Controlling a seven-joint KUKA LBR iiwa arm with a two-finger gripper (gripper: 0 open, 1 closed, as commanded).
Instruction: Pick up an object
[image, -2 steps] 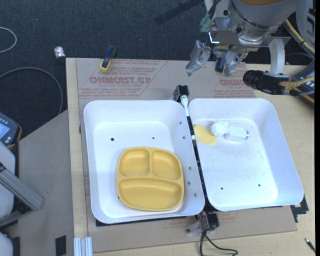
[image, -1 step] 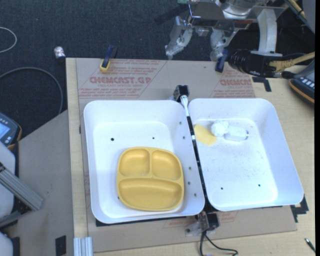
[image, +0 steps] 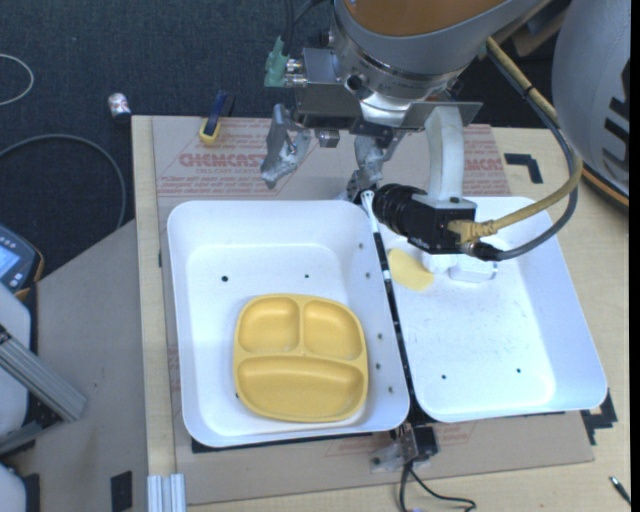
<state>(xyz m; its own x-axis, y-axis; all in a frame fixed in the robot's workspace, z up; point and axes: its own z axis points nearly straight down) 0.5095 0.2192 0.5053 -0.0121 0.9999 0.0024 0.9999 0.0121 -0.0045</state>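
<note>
Camera view: yellow tray (image: 300, 357) lies well below tool (image: 320, 160).

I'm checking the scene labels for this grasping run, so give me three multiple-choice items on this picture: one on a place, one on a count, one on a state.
1. Where is the yellow tray?
A. left bin
B. right bin
C. on the bench

2. How many compartments does it have?
A. two
B. three
C. four

3. How does it lie?
A. flat, open side up
B. upside down
C. on edge

Answers: 1 A, it sits inside the left bin. 2 B, two small sections above one long one. 3 A, its hollows face the camera.
</note>
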